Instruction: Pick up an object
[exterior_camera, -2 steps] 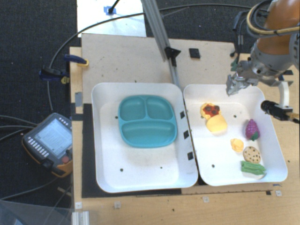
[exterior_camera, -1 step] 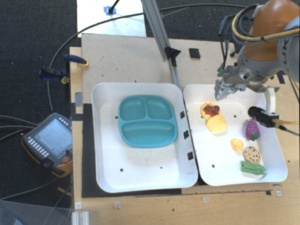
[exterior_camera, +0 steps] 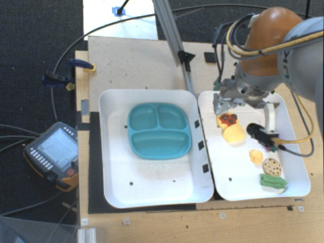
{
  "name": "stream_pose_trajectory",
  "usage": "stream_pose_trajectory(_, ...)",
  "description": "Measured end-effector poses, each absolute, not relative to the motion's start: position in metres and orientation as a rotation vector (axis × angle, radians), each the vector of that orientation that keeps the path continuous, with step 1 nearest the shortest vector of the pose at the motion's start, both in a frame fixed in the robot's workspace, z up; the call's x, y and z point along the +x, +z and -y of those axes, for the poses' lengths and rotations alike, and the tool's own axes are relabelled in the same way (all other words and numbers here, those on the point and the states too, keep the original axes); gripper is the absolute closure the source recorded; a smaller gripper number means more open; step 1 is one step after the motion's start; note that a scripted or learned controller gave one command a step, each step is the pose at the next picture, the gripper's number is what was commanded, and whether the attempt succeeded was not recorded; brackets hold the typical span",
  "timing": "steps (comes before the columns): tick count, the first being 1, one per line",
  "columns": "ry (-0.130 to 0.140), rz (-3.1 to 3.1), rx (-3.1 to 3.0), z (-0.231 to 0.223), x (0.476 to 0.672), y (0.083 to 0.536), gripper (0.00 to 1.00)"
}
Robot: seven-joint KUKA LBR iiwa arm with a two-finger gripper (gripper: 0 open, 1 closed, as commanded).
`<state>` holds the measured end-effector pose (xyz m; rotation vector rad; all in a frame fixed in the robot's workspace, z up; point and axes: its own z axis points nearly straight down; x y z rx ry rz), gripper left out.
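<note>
**binwatcher:** If I'm counting right, two bins [exterior_camera: 152,196], one teal plate [exterior_camera: 159,131] left; five food toys right: pizza [exterior_camera: 227,119], lemon [exterior_camera: 234,133], yellow chunk [exterior_camera: 256,156], cookie [exterior_camera: 272,166], pickle [exterior_camera: 273,182].

**kuka_fan:** Gripper [exterior_camera: 223,105] above the pizza; can't tell the jaws.

In the right bin lie a red-topped yellow piece [exterior_camera: 227,120] touching a pale yellow lump [exterior_camera: 234,134], a small yellow bit [exterior_camera: 256,157], a speckled cookie [exterior_camera: 272,166], and a green item [exterior_camera: 273,182] at the near corner.
</note>
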<state>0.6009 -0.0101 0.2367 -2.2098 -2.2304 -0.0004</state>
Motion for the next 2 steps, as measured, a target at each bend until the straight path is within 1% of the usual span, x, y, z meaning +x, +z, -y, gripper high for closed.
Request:
stream_pose_trajectory(1,-0.003,2.232,-2.209,-0.044,0.594,0.242,1.0)
stream_pose_trajectory(2,-0.001,2.231,-2.209,-0.087,0.576,0.243,1.0)
